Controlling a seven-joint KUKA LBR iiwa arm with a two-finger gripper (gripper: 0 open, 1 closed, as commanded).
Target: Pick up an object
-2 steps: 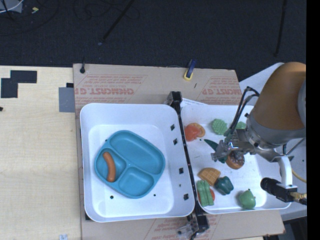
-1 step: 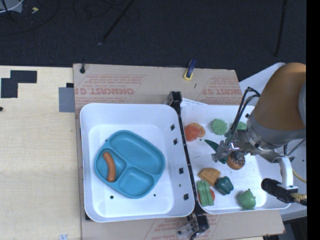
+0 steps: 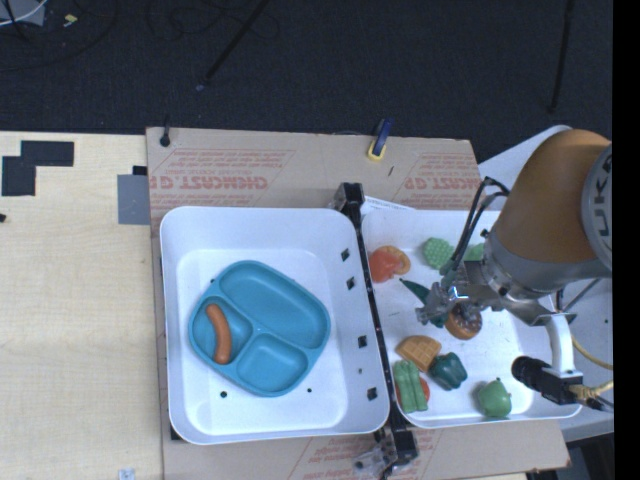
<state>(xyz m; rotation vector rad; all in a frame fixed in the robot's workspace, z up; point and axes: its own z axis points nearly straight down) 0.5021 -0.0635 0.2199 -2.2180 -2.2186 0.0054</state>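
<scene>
In the right bin (image 3: pixel 560 363), near its middle, my gripper (image 3: pixel 445 306) hangs low over the toy food, right against a round brown-orange piece (image 3: pixel 464 322) at its four o'clock. From the overhead camera I cannot tell whether the fingers are spread or closed, nor whether anything sits between them.

Judging the step as the reach for a grasp, I'd want the fingers to straddle a single item squarely. The brown-orange piece is the nearest candidate. A dark green sliver (image 3: pixel 414 289) lies just at the gripper's ten o'clock, and could get pinched along with it, so I'd watch that. The yellow-orange piece (image 3: pixel 418 349) at six o'clock and the red-orange one (image 3: pixel 389 262) at eleven sit clear of the tool.

The left bin (image 3: pixel 185 238) carries a blue divided tray (image 3: pixel 290 313) with a sausage (image 3: pixel 219 332); I'd leave that side alone.
</scene>
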